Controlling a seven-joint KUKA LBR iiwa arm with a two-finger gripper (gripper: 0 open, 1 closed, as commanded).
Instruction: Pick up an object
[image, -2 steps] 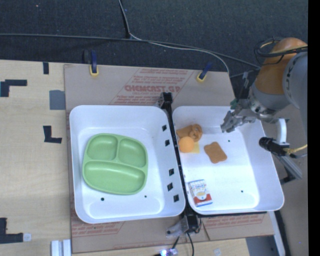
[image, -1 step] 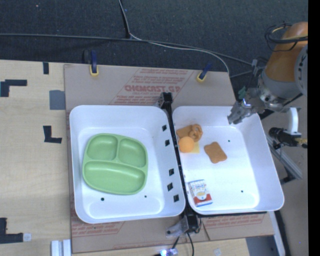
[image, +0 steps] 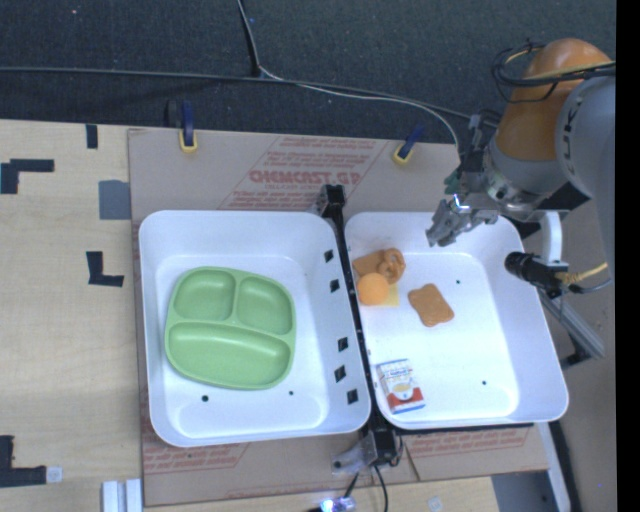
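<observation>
Nearest the lens, a small carton (image: 400, 386) lies well below-left of the gripper (image: 443, 232), whose fingers' state cannot be told, poised up-right of the brown biscuit (image: 431, 304) in the right bin (image: 520, 330).

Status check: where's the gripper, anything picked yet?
Gripper over right bin's far edge, nothing seen in it. Croissant, orange ball, brown toast, small carton lying in bin. Path unobstructed.

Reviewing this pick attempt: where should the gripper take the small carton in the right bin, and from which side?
The small carton lies flat and alone near the right bin's front wall. Probably best from straight above, fingers across its narrower width, where bare floor flanks both long edges.
</observation>
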